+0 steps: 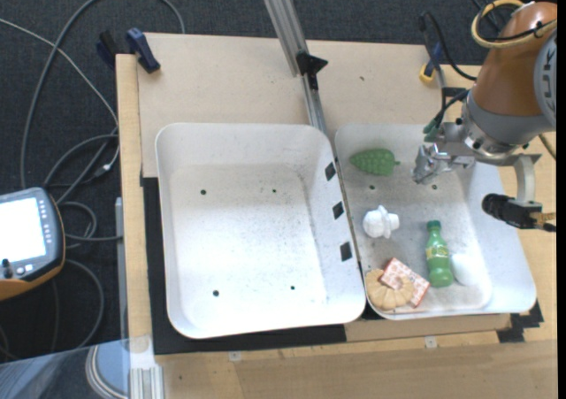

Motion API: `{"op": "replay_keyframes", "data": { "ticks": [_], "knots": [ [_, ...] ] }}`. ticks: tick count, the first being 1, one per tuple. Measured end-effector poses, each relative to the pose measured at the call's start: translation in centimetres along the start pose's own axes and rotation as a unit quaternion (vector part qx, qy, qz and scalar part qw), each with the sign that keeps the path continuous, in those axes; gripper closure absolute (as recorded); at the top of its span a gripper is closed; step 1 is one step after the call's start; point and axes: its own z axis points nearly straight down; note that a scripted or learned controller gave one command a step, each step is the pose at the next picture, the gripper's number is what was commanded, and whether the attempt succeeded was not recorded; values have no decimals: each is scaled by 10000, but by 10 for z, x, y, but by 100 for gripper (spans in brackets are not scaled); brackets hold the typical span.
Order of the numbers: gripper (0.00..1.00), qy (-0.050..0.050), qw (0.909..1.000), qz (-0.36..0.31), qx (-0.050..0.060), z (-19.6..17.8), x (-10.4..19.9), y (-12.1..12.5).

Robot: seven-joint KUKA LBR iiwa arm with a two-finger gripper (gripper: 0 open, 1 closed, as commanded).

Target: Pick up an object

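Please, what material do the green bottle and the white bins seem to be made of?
Green bottle: likely plastic, translucent and glossy, going by the shine on its body; it has a label.

Right bin and left bin: probably thin moulded plastic, matte white, judging by rounded corners and curled rims; dark speckles suggest wear or dirt.

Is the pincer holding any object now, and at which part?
Nothing is held: the pincer hangs over the right white bin, beside the green bumpy toy, apart from it.

The tan wooden bench (230, 88) has two shallow white bins sitting side by side on it, left bin (177, 211) and right bin (500, 238), over a black mat (164, 340).
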Motion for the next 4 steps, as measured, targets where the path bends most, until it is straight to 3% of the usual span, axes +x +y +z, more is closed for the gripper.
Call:
{"op": "replay_keyframes", "data": {
  "ticks": [1, 3, 4],
  "knots": [
    [100, 1, 10000, -11, -8, -53, 0, 2],
    [100, 22, 10000, -33, 44, -47, 92, -16],
    [100, 24, 10000, -41, 50, -39, 154, -15]
  ]
}}
